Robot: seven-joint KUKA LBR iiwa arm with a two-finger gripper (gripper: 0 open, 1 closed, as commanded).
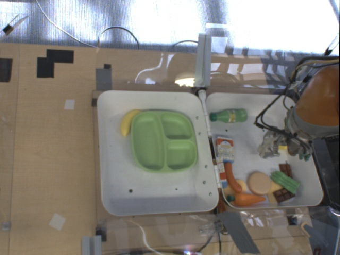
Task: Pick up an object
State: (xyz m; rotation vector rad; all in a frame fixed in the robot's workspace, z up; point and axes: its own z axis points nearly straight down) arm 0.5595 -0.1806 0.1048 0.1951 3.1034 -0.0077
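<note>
On the bench (48,158), the left bin (114,185) holds a green divided plate (163,141) lying flat near its centre, with a yellow banana (126,122) at the plate's 9 to 10 o'clock, partly tucked under its rim. In the right bin (249,137), a green bottle (229,115) lies on its side at 11 o'clock. A small carton (224,149) lies against the left wall at 9 o'clock, and below it a red sausage (232,178) runs down to an orange carrot (247,199) at 7 o'clock. At 6 o'clock sits a round tan bun (260,183), with a green vegetable (285,181) and a brown chocolate bar (283,194) just beside it at 5 o'clock. The gripper (272,146) hangs low at the bin's 3 o'clock, under the orange band of the arm (320,97); whether its fingers are spread or closed cannot be told, and nothing is visibly between them.
</note>
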